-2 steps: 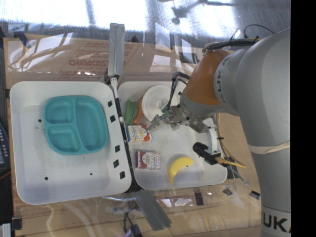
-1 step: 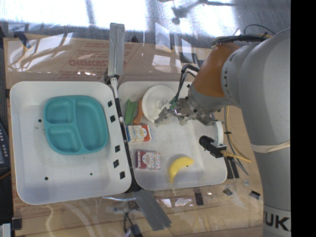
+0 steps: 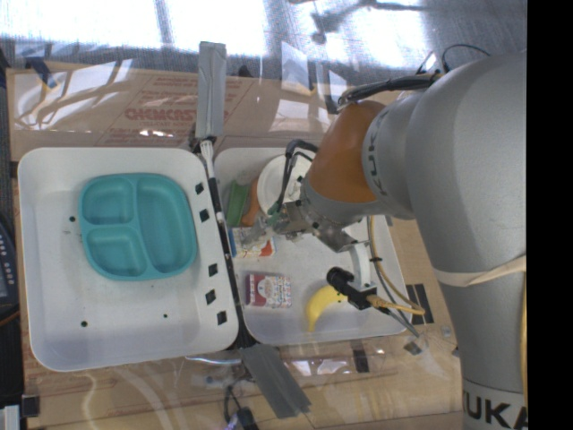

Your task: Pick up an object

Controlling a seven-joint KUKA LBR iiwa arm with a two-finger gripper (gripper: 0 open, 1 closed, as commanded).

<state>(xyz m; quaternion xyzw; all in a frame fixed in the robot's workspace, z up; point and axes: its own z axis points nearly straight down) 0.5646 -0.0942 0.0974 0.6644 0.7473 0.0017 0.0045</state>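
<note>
Arm [image 3: 394, 164] is down in the right bin [image 3: 295, 325], wrist over its upper-left part. Gripper [image 3: 269, 227] sits at a cluster against the divider: green item [image 3: 236, 202], something orange-red [image 3: 252, 211], a small crumpled packet [image 3: 253, 242]. Can't tell the hand's state; that end is a blur of metal and wrapper. Nothing visibly held.

Candidates: the cluster under the gripper, a small box [image 3: 268, 289] lower down, a banana [image 3: 322, 305] near the front wall, a white round thing [image 3: 273, 186] half under the wrist. Left bin [image 3: 45, 240] holds a teal tray [image 3: 136, 225], well apart from the arm.

Risks:
- Cluster is packed and touching. A close there likely catches two items, or an edge only, and slips on lift.
- Items sit right at the bin wall. A finger may land on the wall or divider and block the close.
- Packet looks thin and flat; it may pinch the wrapper only and tear free.
- Black part [image 3: 345, 287] of the tool hangs just beside the banana; a sideways move could knock it.
- Cables [image 3: 389, 280] loop low near the bin's right side and could snag.

Hidden or unclear:
- Wrist covers the bin's upper-right area.
- White round thing is partly covered; can't say if it's a bowl or a lid.
- Orange-red item is mostly buried, type unknown.
- Box label unreadable.
- Glare washes out the bench above the bins.
</note>
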